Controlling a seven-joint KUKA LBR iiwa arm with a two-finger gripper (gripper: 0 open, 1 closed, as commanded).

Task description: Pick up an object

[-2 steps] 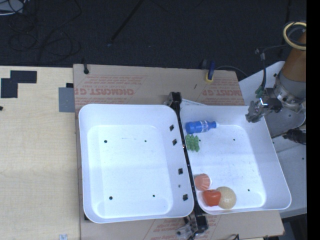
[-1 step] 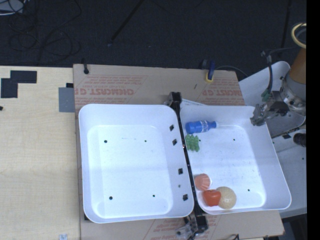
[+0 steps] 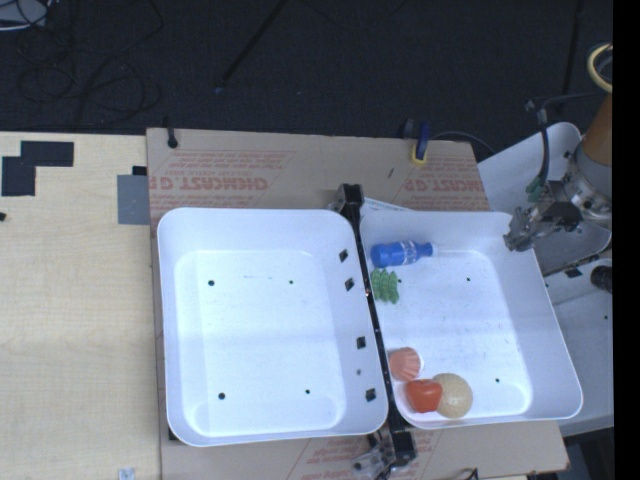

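The fingers [image 3: 518, 234] hang just outside the right bin's [image 3: 520, 368] upper right rim; whether they are parted, I cannot tell. Inside lie a blue bottle [image 3: 401, 253], green sprig [image 3: 385, 286], and three round fruits [image 3: 432, 388] against its left wall, the middle floor bare.

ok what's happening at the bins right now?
The arm's pincer sits at the far right edge of the right bin, holding nothing that can be seen. Along that bin's left side lie a blue bottle, a small green thing, and a cluster near the front: a pink ball, a red one and a yellowish one.
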